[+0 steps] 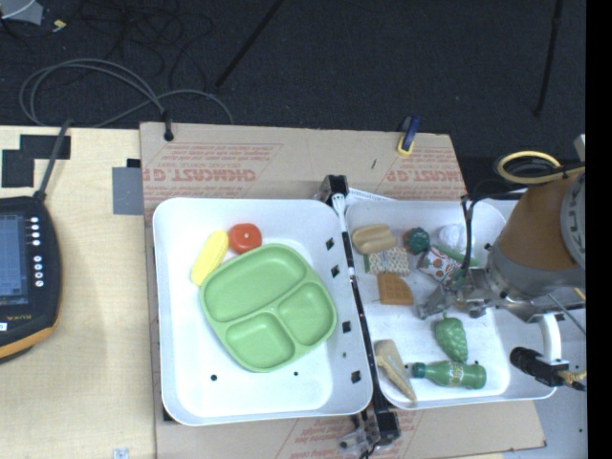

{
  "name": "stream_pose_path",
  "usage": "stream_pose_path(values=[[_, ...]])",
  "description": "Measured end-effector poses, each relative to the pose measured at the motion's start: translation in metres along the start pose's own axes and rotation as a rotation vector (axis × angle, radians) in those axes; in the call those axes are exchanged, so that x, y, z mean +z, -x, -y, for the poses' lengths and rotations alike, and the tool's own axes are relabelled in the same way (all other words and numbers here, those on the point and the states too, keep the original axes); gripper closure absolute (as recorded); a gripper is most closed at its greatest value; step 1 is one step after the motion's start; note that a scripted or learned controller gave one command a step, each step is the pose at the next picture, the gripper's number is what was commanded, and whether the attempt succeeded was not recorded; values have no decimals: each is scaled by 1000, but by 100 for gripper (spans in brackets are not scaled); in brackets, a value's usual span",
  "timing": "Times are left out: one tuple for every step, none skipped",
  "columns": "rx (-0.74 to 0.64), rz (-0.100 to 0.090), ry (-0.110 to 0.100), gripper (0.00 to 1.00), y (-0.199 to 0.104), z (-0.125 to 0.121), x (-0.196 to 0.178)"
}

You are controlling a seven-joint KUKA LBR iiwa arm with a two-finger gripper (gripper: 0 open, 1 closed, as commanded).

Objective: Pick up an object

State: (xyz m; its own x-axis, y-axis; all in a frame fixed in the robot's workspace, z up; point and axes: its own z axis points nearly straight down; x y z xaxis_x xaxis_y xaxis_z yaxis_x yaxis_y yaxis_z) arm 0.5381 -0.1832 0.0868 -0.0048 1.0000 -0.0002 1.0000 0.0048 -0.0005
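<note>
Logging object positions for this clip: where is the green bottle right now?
The green bottle lies on its side near the right bin's front edge, just below the green pickle-shaped toy.

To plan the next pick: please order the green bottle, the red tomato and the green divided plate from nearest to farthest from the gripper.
From the gripper:
1. Green bottle, right bin, just below it.
2. Green divided plate, left bin.
3. Red tomato, left bin, upper part.
</note>
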Motion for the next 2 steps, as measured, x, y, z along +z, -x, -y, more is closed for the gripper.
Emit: stream_pose_path(values=[[6, -2, -3, 100, 1, 2, -11], [-2, -2, 6, 100, -62, -23, -92]])
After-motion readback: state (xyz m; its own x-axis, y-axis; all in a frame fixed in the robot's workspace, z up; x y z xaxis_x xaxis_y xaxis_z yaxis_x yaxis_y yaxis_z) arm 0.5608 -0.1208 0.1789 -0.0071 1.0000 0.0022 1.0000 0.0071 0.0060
